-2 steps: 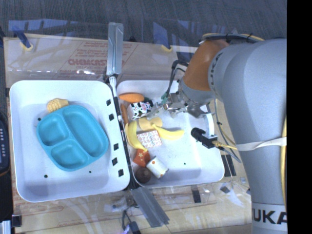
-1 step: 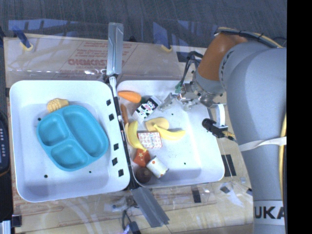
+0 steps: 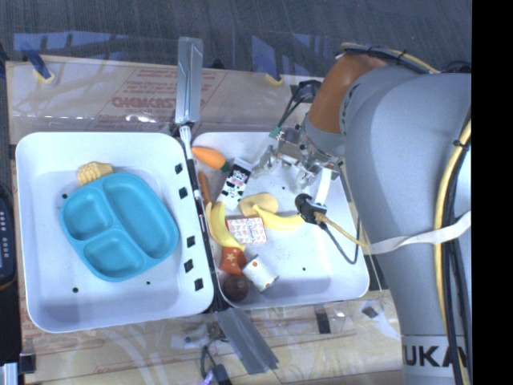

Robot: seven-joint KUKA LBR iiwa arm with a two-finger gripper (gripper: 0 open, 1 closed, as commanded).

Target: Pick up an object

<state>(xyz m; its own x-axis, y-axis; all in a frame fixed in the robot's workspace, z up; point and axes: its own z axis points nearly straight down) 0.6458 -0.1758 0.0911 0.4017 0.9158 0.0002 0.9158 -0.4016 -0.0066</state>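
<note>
Because the task names no particular object, the small toys heaped along the left wall of the right shallow white plastic bin (image 3: pixel 341 271) all count as possible targets. They lie crowded there, probably tumbled together against the divider: an orange plastic carrot (image 3: pixel 209 157), a black-and-white spotted toy block (image 3: pixel 234 184), two yellow plastic bananas (image 3: pixel 268 212), a flat square card with a pink pattern (image 3: pixel 248 230), a small white cup (image 3: pixel 260 273) and a dark round piece (image 3: pixel 234 287) at the bottom corner. The left shallow white plastic bin (image 3: pixel 48 295) bears a light blue divided plastic plate (image 3: pixel 118 225) with a small yellow corn-shaped toy (image 3: pixel 94 171) just beside its upper edge.

The metal two-finger gripper (image 3: pixel 284 160) hangs over the upper middle of the right bin, and whether it is spread or closed I cannot tell; nothing is seen pinched in it. The spotted block and the bananas are the nearest things, to its left and just below it, while the carrot is further left.
</note>
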